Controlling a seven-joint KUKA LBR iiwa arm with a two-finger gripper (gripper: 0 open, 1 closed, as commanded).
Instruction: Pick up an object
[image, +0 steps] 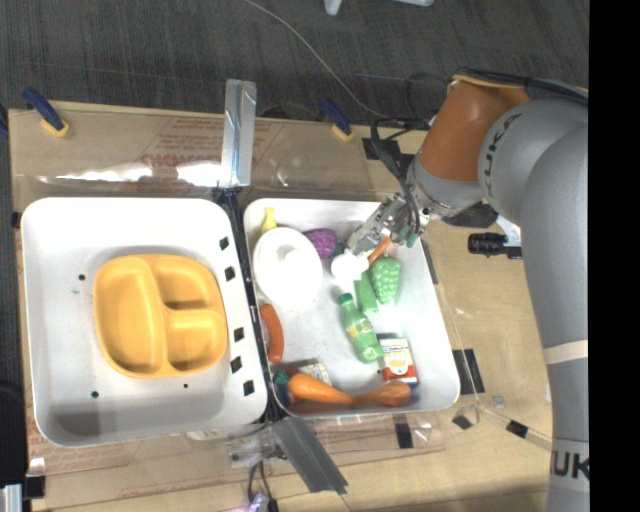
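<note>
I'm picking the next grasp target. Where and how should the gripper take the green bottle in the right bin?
Probably across the middle of the green bottle's body, coming straight down. It lies flat on the bin floor, long axis running roughly top to bottom of the view, so fingers should close across its narrow width. The left side looks open; the small carton crowds its lower right end.

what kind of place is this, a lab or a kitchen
Most likely a robot lab bench, not a kitchen: two white bins taped to cardboard, toy food like a plastic carrot, and a grey arm reaching in.

Thick grey arm (545, 200), orange band (462, 125) above wrist, black cable, black lettering near base
</note>
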